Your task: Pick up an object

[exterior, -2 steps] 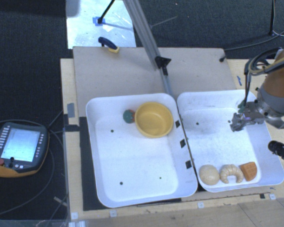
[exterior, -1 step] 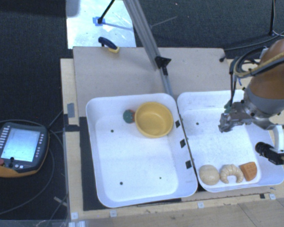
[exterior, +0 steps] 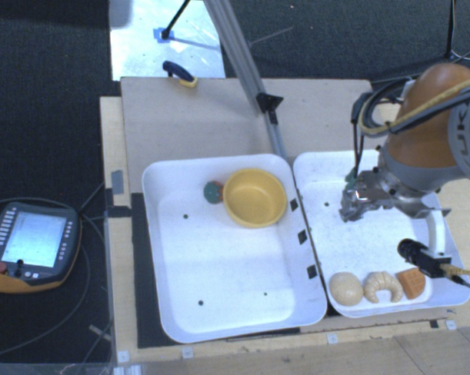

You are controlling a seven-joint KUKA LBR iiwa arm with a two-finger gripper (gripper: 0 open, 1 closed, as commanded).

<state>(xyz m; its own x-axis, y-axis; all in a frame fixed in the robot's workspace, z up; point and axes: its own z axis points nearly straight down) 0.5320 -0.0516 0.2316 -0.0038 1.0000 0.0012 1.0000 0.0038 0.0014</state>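
My gripper (exterior: pixel 353 206) hangs over the middle of the right bin (exterior: pixel 329 241), with nothing visible in it. Along that bin's front edge lie a cream round object (exterior: pixel 346 288), a pale croissant-shaped object (exterior: pixel 382 285) and an orange block (exterior: pixel 411 282), all well in front of the gripper. In the left bin (exterior: pixel 215 291), a yellow bowl (exterior: pixel 254 196) sits at the back right. A small dark green object (exterior: pixel 213 191) touches the bowl's left side.
A black fitting with a cable (exterior: pixel 422 257) juts from the arm over the right bin's front right. A metal pole (exterior: pixel 250 75) slants across the back of the bench. A teach pendant (exterior: pixel 29 244) lies on the floor to the left.
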